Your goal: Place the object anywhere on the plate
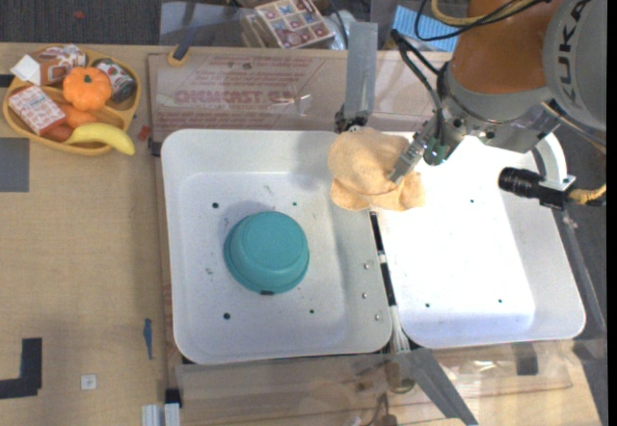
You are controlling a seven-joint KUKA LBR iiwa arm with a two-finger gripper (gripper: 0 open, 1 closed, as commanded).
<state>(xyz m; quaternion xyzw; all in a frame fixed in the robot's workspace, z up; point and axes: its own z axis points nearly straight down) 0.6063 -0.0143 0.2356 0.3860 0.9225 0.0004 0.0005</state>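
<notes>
Where the wooden counter [77, 251] reaches its far left corner, a shallow yellow dish of toy food [67, 106] is seen, with an orange toy pumpkin [87, 89] and a yellow toy banana [103, 136] among its contents. To the right of it, the left white plastic bin [193, 318] is occupied by a round teal plate [268, 252], turned upside down and set near the bin's middle. Further right, a crumpled pale yellow cloth [362, 169] is draped across the far end of the divide between the two bins, partly over each, well apart from the plate. The cloth is pinched at its right side by the end effector [401, 168], whose thin fingers are pressed together on a fold. The right white plastic bin [482, 260] is overhung by the grey and orange arm [516, 29], which enters from the right.
</notes>
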